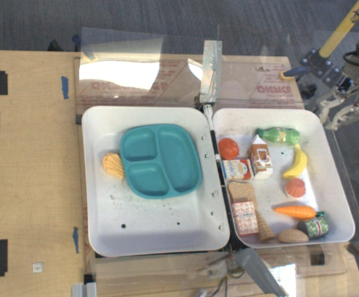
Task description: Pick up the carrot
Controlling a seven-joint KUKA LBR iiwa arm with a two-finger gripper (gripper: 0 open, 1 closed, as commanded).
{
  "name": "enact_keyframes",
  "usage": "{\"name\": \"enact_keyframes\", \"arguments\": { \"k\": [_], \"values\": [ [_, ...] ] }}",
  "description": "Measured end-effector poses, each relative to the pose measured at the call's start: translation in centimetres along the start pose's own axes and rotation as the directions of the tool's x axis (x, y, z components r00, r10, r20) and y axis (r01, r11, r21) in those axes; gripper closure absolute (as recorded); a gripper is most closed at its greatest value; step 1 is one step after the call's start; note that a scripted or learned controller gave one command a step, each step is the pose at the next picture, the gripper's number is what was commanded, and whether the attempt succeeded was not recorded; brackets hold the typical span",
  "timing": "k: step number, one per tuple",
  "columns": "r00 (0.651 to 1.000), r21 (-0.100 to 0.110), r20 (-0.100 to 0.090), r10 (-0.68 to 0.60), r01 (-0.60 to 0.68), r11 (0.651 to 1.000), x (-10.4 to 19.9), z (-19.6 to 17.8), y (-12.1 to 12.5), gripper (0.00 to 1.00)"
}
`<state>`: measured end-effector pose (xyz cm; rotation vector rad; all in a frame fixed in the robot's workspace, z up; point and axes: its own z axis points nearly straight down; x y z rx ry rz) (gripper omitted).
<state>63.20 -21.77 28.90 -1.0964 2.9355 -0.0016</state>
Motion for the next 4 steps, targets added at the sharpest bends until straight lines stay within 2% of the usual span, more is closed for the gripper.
{"name": "enact_keyframes", "arguments": {
  "k": [1,2,3,4],
  "values": [
    [1.0,0.012,0.011,0.003,-0.003,1.0,-0.2,-1.6,-0.2,1.0],
    [0.978,-0.003,-0.003,-0.21,0.21,0.978,4.2,0.5,3.0,1.0],
    [0.978,0.006,0.004,-0.208,0.208,0.978,4.0,-0.8,2.9,1.0],
    [0.745,-0.005,0.0,-0.667,0.667,0.745,6.9,-1.2,5.4,1.0]
  ]
}}
